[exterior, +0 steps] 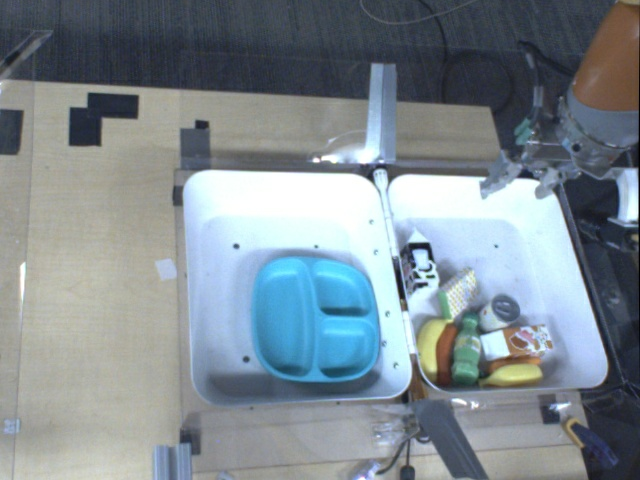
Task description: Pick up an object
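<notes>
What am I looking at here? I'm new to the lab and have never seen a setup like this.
One camera looks down at a slant on a wooden bench with two shallow white bins. The left bin holds a blue divided tray. The right bin holds a pile of toy groceries: a banana, a green bottle, a small carton and others. The grey and orange machine at upper right is a robot arm; its gripper hangs over the right bin's far edge, holding nothing.

No text or label is legible anywhere.
</notes>
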